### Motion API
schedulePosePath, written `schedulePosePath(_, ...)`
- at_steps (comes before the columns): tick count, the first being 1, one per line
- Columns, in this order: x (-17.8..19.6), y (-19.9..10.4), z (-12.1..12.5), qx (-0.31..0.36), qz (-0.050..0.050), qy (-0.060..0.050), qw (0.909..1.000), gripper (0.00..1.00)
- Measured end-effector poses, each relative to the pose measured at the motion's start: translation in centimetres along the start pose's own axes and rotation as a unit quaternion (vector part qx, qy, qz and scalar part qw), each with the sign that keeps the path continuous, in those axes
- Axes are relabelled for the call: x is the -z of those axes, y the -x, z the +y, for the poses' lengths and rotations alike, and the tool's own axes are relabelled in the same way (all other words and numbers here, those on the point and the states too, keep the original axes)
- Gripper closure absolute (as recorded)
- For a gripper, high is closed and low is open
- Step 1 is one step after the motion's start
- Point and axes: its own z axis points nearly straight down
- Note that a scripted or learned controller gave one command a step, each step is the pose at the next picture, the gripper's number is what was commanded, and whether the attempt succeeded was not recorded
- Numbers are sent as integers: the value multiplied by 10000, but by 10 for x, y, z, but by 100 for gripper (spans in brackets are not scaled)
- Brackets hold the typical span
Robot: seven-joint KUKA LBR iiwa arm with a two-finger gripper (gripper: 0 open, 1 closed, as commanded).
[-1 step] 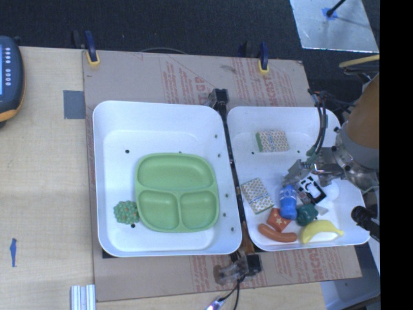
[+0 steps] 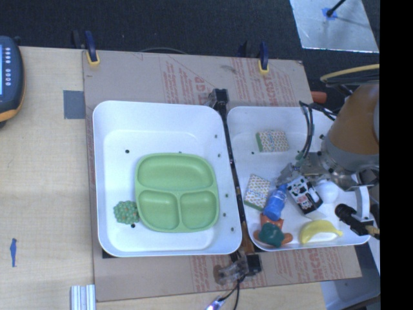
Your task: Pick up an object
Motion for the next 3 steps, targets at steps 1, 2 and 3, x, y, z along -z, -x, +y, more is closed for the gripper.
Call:
schedulePosePath(1, -9, -18, 53, 30, -1, 36, 10000, 0)
schedulePosePath(2, -11, -31, -25, 3, 13, -14, 10000, 0)
schedulePosePath(3, -8, -38, 62, 23, -2, 60, 10000, 0)
